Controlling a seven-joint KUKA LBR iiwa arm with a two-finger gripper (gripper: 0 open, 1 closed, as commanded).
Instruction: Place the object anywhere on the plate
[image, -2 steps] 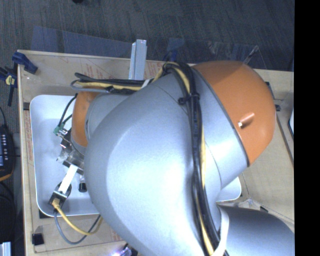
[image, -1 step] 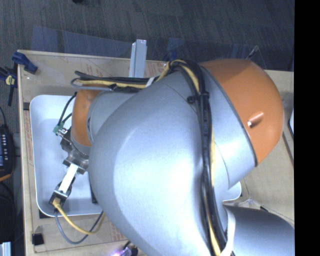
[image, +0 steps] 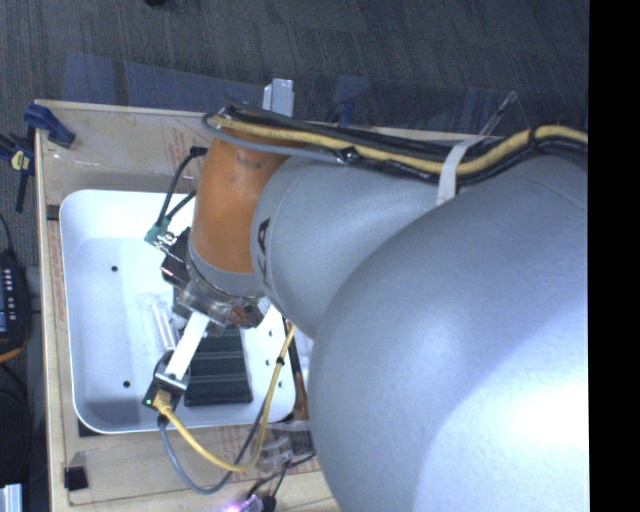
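My grey arm with its orange band (image: 225, 205) reaches down into the left white bin (image: 95, 300) and covers most of the view. Below the wrist, the gripper (image: 215, 365) appears as a dark ribbed block with a white bar beside it, low over the bin's near right part. A small clear, glassy shape (image: 162, 320) lies on the bin floor just left of the gripper; I cannot tell what it is. The arm hides whatever lies under and to the right of the gripper.
The wooden bench (image: 110, 140) frames the bin. A yellow cable (image: 210, 450) loops over the bin's near edge. A blue clamp (image: 45, 122) sits at the bench's far left corner. The bin's left half shows bare white floor.
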